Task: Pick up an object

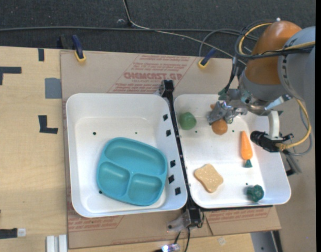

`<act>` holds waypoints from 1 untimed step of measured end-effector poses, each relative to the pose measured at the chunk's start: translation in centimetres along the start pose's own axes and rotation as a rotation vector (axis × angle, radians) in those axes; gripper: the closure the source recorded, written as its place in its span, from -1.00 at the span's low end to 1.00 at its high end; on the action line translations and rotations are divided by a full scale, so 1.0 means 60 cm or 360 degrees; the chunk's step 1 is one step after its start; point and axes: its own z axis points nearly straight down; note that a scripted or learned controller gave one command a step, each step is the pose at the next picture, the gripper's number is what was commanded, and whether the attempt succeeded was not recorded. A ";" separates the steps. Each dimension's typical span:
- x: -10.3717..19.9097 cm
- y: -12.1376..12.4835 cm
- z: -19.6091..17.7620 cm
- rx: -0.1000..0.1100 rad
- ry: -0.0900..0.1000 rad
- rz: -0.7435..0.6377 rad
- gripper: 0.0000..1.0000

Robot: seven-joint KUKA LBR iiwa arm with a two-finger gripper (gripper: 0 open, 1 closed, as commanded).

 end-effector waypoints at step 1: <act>0.008 0.013 -0.077 0.0000 0.0000 -0.0003 1.00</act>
